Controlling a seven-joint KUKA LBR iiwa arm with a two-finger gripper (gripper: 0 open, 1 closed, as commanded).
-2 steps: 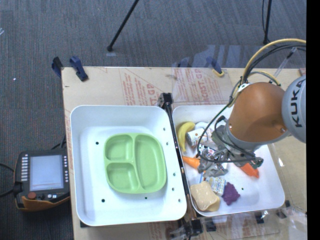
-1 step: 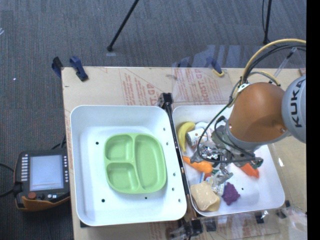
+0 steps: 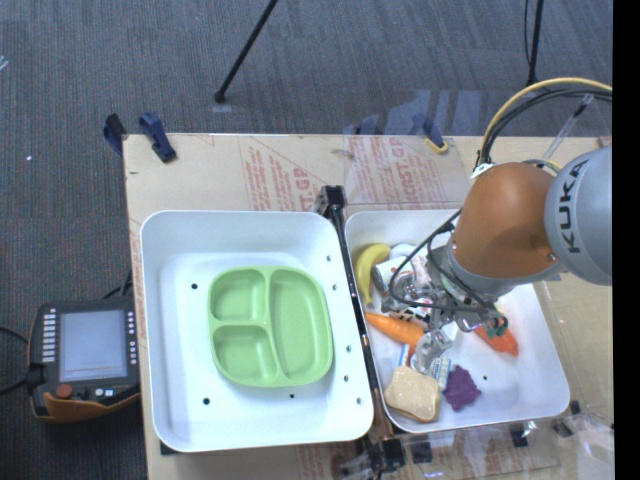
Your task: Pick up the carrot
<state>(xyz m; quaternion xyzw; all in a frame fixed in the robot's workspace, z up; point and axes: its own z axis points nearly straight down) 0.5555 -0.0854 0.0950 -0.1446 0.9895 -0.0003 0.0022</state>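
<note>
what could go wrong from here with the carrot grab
1. Clutter: the carrot lies in the right bin close to a banana, a bread slice and purple grapes, so the end effector may knock or catch a neighbour.
2. The arm hides part of the carrot, so a grasp near its end could slip.

The desk (image 3: 250,168) has a brown board top printed with red markings. Two shallow white bins rest directly on it, side by side and touching along a black divider strip (image 3: 345,268). The left bin (image 3: 170,318) sits toward the desk's left edge. The right bin (image 3: 545,368) sits toward its right edge. Blue clamps (image 3: 155,136) grip the desk's far left corner.
</note>
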